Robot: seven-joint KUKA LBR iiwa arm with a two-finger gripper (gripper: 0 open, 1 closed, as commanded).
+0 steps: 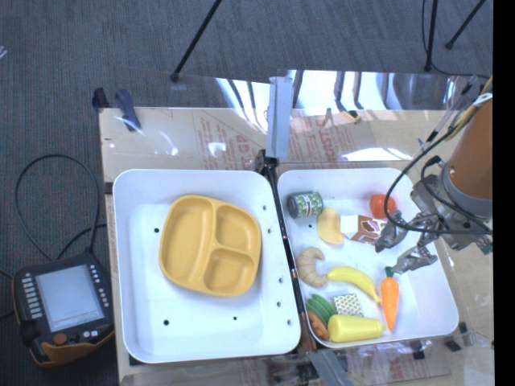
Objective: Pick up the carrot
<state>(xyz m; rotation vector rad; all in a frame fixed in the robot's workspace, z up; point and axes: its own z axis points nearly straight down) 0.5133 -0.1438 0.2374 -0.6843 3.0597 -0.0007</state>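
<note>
**benchwatcher:** Dark grey carpet all round, tripod legs up top, and the worktop (185,139) carries two white bins side by side. Left bin (137,296) holds a yellow divided plate (211,244). A teach pendant (60,302) sits on the floor at left.

**kuka_nerd:** Where's the carrot?

**benchwatcher:** Carrot (389,299) lies in the right bin (438,304), near its right wall, green top pointing up-frame, tip toward the front. Banana (352,280) is just beside it on the left, with a croissant (312,265) further left and a yellow block (352,326) at the front.

**kuka_nerd:** And the pincer?

**benchwatcher:** Pincer (404,248) hangs right over the carrot's green end, fingers (390,236) spread apart, nothing between them. A green can (305,205) and a red tomato (381,206) sit toward the back of that bin.
</note>
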